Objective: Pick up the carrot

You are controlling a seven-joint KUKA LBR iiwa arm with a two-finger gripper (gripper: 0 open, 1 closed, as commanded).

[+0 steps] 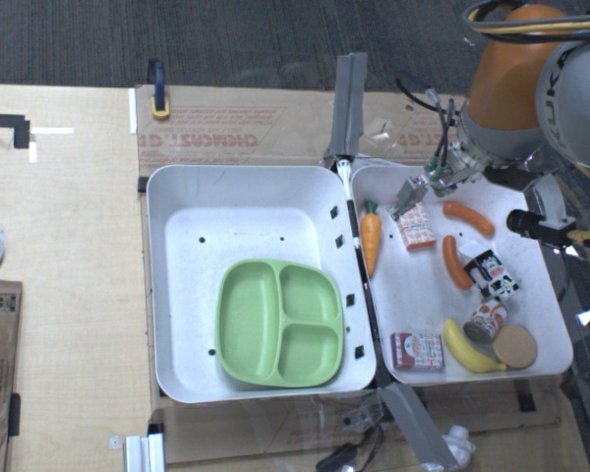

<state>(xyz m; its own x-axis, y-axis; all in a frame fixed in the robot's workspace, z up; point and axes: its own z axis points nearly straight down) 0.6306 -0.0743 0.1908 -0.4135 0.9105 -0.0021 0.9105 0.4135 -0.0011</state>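
- The gripper (409, 197) hovers just right of the carrot (371, 238); its finger spread cannot be told, and nothing is seen in its hold.
- The carrot lies by the right bin (556, 308)'s left wall, green top upward.
- A green plate (279, 323) sits left of the carrot.

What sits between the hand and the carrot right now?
Nothing visible. The carrot lies along the left wall of the right bin, and the hand sits up and to its right. The small snack packet lies just right of that gap, not in it.

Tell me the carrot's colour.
Orange with a green top, the carrot shows in the camera view.
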